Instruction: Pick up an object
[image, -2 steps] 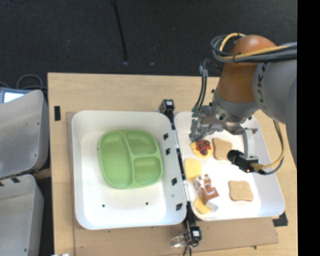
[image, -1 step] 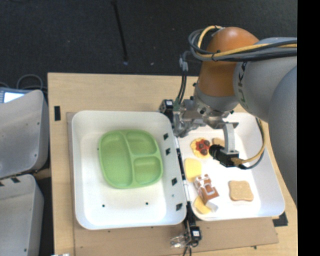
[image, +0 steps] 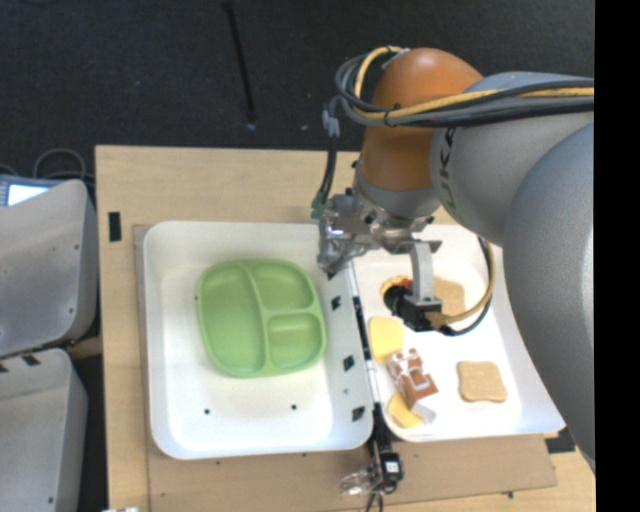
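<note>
Showing the jaws hung above the far end of the ridge between the left bin (image: 250, 415) and the right bin (image: 470, 422) on the tabletop (image: 120, 180); width of opening, and any hold or contact, impossible to tell. Lying in the right bin, nearer the camera than the jaws: yellow wedge (image: 385, 335), long axis running far to near; brown-and-white block (image: 412, 375) just beside it, long axis slanting far-left to near-right; toast slice (image: 481, 381) flat, apart to the right. Resting in the left bin: green divided plate (image: 262, 318).
</note>
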